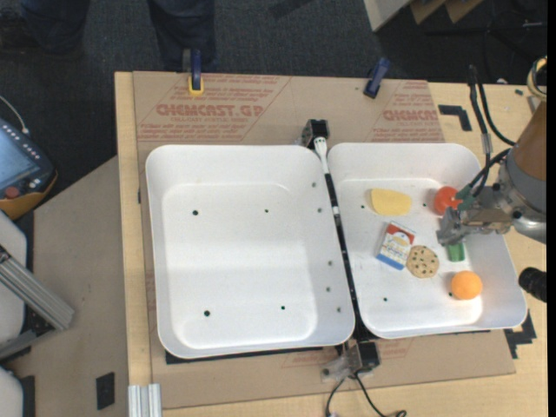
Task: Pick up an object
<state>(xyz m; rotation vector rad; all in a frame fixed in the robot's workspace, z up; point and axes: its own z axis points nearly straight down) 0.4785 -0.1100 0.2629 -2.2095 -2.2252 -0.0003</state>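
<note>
**Gripper low over the right-hand bin, no object yet lifted**

Camera view has the arm point(530, 168) coming in from the right edge of the frame, with the gripper point(453, 233) down at the right side of the right bin point(417, 324). Whether it is spread or pressed together cannot be told from this angle, and nothing can be seen clamped in it.

Judging by that pose, the step in hand is the descent or the closing on a target. Candidates lie close around it: a small green object point(456, 252) just below it, partly hidden, and an orange-red ball point(444, 199) just above and to the left. The next move calls for settling squarely over one of these and closing on it alone, since a neighbour could be nudged aside.

Materials vary. A pale yellow, smooth, rounded wedge point(390, 201) lies near the bin's top centre. A small flat printed packet point(394, 245) sits mid-bin, touching a brown speckled disc like a cookie point(423, 261). An orange ball point(466, 286) rests lower right. Both bins are glossy white moulded plastic; the left bin point(174, 320) lies across the frame's middle.
</note>
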